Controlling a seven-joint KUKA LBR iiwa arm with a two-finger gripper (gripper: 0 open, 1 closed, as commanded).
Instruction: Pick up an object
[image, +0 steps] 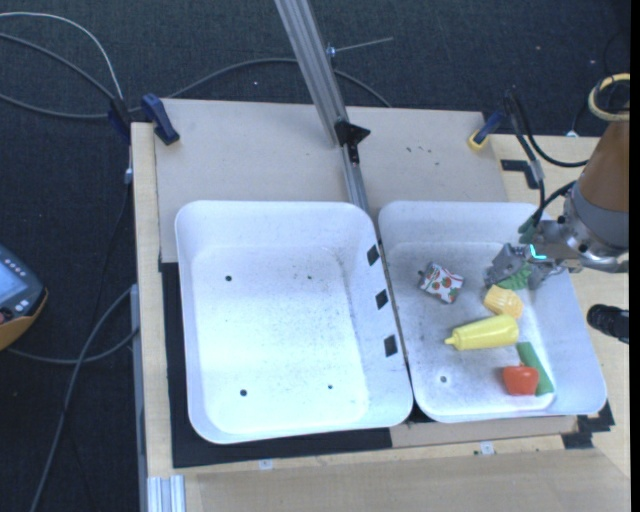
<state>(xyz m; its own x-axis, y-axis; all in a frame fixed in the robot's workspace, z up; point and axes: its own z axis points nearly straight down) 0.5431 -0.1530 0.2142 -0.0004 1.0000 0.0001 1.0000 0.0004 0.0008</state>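
Over the right bin (590, 375), the gripper (512, 272) is low near the far right side, just above a small yellow piece (502, 301). I cannot tell how it stands or if it holds anything. Near lie a yellow bottle (484, 334), a red and green toy (525, 374) and a crumpled wrapper (440, 282).

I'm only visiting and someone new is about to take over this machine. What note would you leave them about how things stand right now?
Gripper: low in the right bin, just above the small yellow piece; whether it grips anything is unclear.
Things in the right bin: crumpled red-and-white item, yellow bottle-shaped toy, red piece beside a green one.
Done: nothing seen lifted.
Left: grasp one object and raise it.
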